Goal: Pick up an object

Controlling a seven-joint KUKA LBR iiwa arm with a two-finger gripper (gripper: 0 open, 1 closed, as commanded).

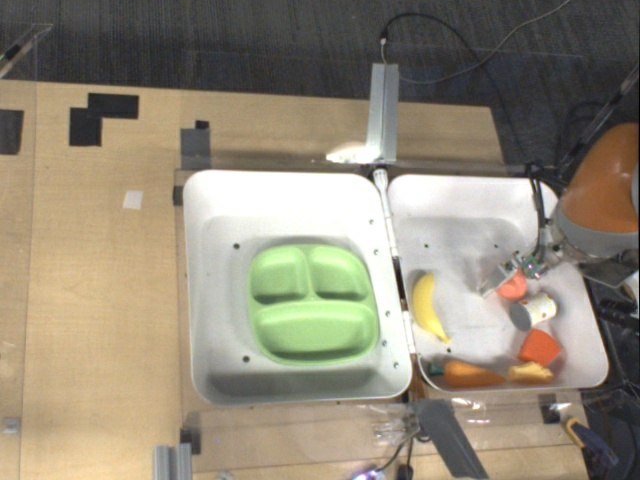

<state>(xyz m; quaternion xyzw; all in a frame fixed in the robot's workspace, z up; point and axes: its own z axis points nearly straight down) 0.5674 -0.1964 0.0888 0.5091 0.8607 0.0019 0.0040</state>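
Note:
My gripper point(512, 271) is low in the right bin point(450, 203), near its right side, on the grey arm that comes in from the right. A small red-orange object point(513, 289) lies directly beneath the gripper tip, touching or nearly touching it. Just below it sits a white and grey cylinder point(533, 312), and an orange block point(540, 347) lies further toward the front. A yellow banana point(428, 306) rests left of the gripper near the bin divider. An orange carrot point(472, 374) and a small yellow piece point(531, 372) lie along the front wall.
The left bin point(215, 268) holds a green divided plate point(311, 302). A metal post point(384, 108) rises behind the bins where they meet. The arm's orange band point(605, 183) hangs over the right bin's far right corner. Cables run along the right.

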